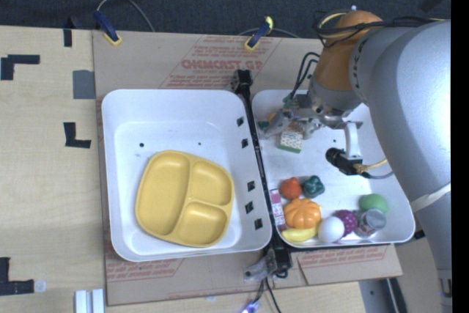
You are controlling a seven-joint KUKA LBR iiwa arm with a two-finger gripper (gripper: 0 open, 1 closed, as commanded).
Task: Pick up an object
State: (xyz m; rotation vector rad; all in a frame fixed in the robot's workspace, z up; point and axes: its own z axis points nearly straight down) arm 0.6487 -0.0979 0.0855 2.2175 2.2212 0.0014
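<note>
Jaws: you can't tell whether they're wide or closed, since the gripper (299, 118) sits end-on under the wrist and its tip is a blur. It hangs over the upper left corner of the right bin (333, 190).

The likely target is the small box (291, 142), tan with a green edge. It lies just below the gripper in frame, near the bin's left wall, and you can't tell whether the two touch. Judging by looks, it's light, stiff cardboard and not fragile. It could slide on the smooth floor, so take it across its short sides.

Count for the right bin, all clustered at lower frame:
- one red-orange toy fruit (290, 188)
- one dark teal piece (314, 185) beside it
- one orange pumpkin (303, 213)
- one yellow banana (297, 234) touching the pumpkin's underside
- one white ball (330, 229)
- one purple piece (346, 219)
- one green ball (374, 202)
- one small grey can (371, 222)
- one pink strip (276, 206) against the left wall

These toys look like light, slick plastic, and the round ones will roll.

The left bin (117, 108) holds one yellow divided plate (185, 198) with three compartments.
</note>
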